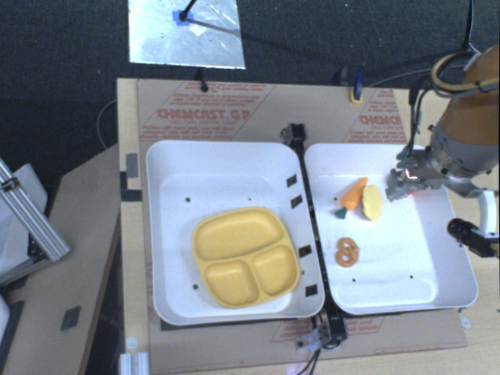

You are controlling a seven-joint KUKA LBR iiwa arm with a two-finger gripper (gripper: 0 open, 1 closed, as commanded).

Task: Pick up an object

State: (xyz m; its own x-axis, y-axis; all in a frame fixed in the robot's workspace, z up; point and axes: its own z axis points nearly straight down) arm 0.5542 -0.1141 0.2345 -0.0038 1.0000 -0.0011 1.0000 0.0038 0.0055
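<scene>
Two shallow white bins side by side on the bench (234,104). In the left bin (168,170), a yellow divided tray (246,256) toward the near edge. In the right bin (437,287), three small things: an orange carrot (355,193) and a pale yellow slice (373,203) touching or nearly so, midway along the bin's far half, and a brown pretzel (347,252) nearer the front edge, close to the divider between the bins.

Gripper (406,176) reaching in from the right over the right bin's far right part, wrist low above the bin floor. State of the jaws: cannot tell, too blurred and too small to read; nothing seen held between them.

Key relation for the coming move: carrot and slice just to the left of the jaws, slightly toward the near edge, with bare bin floor between. Carrot's long axis slanted, tip toward the far right, green stub toward the near left, so roughly pointing at the gripper. Likely best taken across that axis, with the jaws turned to close on its narrow sides. Slice nearest of the three; pretzel well apart, farther toward the front.

Judged stage: approach, nothing lifted yet. Risk: catching slice and carrot together, or nudging one against the other
</scene>
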